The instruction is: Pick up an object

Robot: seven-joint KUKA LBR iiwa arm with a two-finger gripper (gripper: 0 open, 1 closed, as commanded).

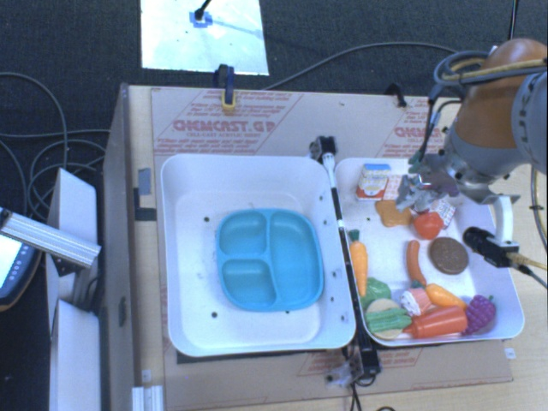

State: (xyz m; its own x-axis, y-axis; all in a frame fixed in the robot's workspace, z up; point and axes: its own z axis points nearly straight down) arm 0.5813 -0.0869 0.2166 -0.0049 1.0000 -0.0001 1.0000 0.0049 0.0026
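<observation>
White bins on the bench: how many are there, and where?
2. The left bin holds a blue divided plate. The right bin holds the toy food, with the gripper over its far end.

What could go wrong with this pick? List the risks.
1. The two-finger gripper hangs over crowded toys: the red tomato-like piece and the orange flat piece lie close together, so it might nudge or catch the wrong one.
2. The round brown disc lies flat, likely hard to pinch.
3. Toys crowd the right white bin's near wall, leaving little finger room.
</observation>
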